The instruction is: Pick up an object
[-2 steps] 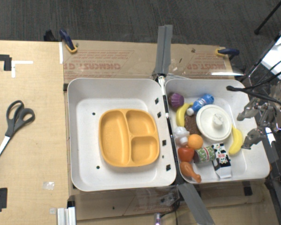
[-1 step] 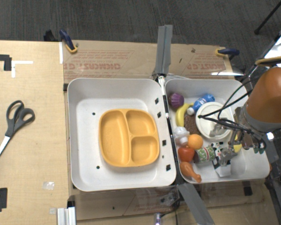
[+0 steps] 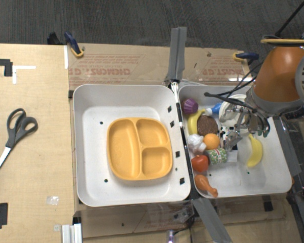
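Camera view: gripper low in right bin, can't tell its state. Nearest toys lie to its left: small can just beside, orange beyond. Banana opposite side, long axis running near-to-far.

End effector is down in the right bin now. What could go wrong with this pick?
1. The toys by the end effector are crowded: the orange ball, brown piece and green can nearly touch, so it may catch two things or shove them aside.
2. The banana lies just right of it and could get knocked.
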`<state>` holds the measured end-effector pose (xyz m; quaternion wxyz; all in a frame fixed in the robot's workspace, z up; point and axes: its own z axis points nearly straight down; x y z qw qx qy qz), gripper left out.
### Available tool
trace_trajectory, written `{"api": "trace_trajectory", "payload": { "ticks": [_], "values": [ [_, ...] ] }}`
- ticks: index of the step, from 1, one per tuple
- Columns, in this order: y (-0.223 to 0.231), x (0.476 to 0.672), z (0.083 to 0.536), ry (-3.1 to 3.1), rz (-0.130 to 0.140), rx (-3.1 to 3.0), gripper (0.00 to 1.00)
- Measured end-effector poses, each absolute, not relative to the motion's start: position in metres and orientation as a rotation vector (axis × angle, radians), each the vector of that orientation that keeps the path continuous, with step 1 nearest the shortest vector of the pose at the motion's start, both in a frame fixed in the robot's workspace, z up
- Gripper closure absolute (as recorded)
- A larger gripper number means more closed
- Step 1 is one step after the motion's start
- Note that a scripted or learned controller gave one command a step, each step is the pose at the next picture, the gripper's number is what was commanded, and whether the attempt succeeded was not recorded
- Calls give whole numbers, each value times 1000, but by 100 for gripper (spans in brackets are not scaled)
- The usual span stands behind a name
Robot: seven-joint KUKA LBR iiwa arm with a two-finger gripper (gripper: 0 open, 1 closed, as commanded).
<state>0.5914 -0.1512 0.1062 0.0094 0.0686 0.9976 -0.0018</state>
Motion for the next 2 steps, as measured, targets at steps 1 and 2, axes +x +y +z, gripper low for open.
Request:
{"api": "trace_trajectory", "payload": {
  "ticks": [1,2],
  "values": [
    [-109,654,97,3144,0,262,0],
    [-221,645,90,3140,5,212,0]
  ]
}}
